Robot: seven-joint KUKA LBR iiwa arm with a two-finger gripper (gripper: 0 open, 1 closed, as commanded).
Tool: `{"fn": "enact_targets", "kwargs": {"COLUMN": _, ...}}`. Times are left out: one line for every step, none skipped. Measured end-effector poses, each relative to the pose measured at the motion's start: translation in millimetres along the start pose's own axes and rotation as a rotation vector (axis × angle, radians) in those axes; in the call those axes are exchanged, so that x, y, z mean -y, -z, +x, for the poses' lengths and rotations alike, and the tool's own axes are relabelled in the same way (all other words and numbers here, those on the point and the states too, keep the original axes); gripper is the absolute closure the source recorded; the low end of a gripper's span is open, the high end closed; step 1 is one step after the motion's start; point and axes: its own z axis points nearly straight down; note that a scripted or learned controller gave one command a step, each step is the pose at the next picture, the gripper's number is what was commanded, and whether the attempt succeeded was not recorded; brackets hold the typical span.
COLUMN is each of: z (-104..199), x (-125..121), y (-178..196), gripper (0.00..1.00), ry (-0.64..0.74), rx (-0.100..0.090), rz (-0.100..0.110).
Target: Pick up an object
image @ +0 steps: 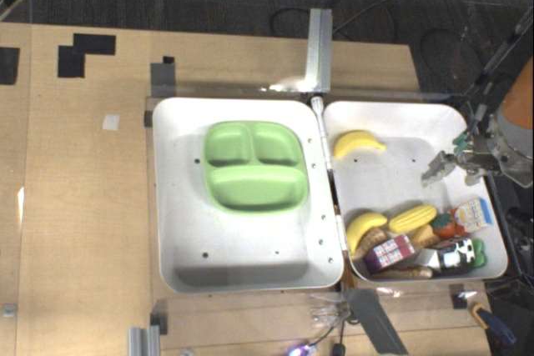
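Hovering over the right bin's [392,117] right side, the gripper [455,167] reaches in from the right edge; whether it is open or closed I cannot tell, and nothing can be seen held in it; the grey arm [511,147] behind it carries an orange band [519,100] near the picture's edge.

Going from the left: the wooden bench [75,204] bears a few black marks near its far-left corner; next comes the left bin [179,246], shallow and white, with a green divided plate [254,164] lying flat in its far half, three compartments showing; a metal post [319,46] stands at the far end of the seam between the two bins.

Right of the seam, in the right bin, a yellow banana [357,143] lies alone in the far-left part, well apart from the gripper; the other objects crowd the near edge; a second banana [365,227] lies at the left of that heap, with a purple packet [390,253] just beside it on the near side; a yellow corn cob [412,218] rests above the packet; to the right of these sit a small red item [445,227], a black-and-white carton [455,254] with a green spot at its end, and a small white box [473,214] against the right wall; the heap lies nearer the camera than the gripper, below it in the picture, not touching it.
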Motion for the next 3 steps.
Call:
{"fn": "enact_targets", "kwargs": {"z": 47.8, "x": 38.8, "y": -107.1, "gripper": 0.00, "ry": 0.100, "rx": 0.006, "rz": -0.020}}
{"fn": "enact_targets", "kwargs": {"z": 10.4, "x": 20.8, "y": -108.1, "gripper": 0.00, "ry": 0.079, "rx": 0.003, "rz": -0.014}}
{"fn": "enact_targets", "kwargs": {"z": 12.9, "x": -67.0, "y": -109.2, "gripper": 0.00, "ry": 0.241, "rx": 0.004, "rz": -0.012}}
